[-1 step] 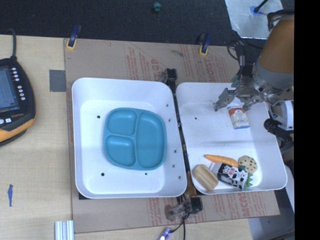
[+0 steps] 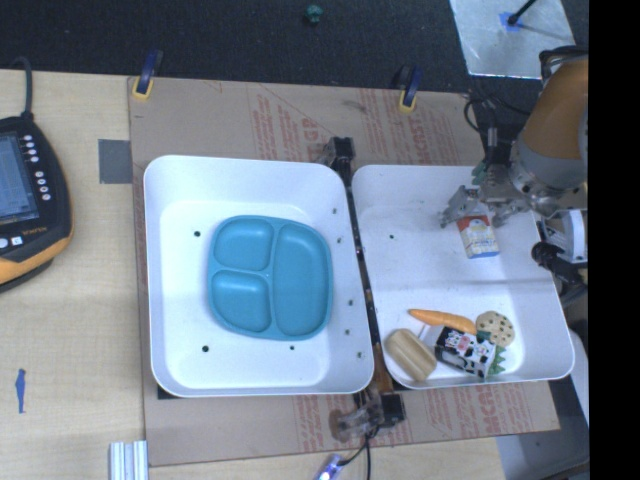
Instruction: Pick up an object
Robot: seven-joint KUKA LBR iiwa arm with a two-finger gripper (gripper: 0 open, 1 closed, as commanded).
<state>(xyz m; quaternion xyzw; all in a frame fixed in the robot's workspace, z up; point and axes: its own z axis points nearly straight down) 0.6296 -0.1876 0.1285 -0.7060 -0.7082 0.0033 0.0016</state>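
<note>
Pincer (image 2: 484, 211) spread wide, low in right bin (image 2: 420, 183), w/ small red-white packet (image 2: 480, 238) just below its tips, prob. not gripped yet. Nothing lifted; closing and raising remain. Carrot (image 2: 441, 318), cookie (image 2: 494, 328) untouched.

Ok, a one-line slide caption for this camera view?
Gripper over a small carton in the right bin; blue plate in the left bin.
</note>
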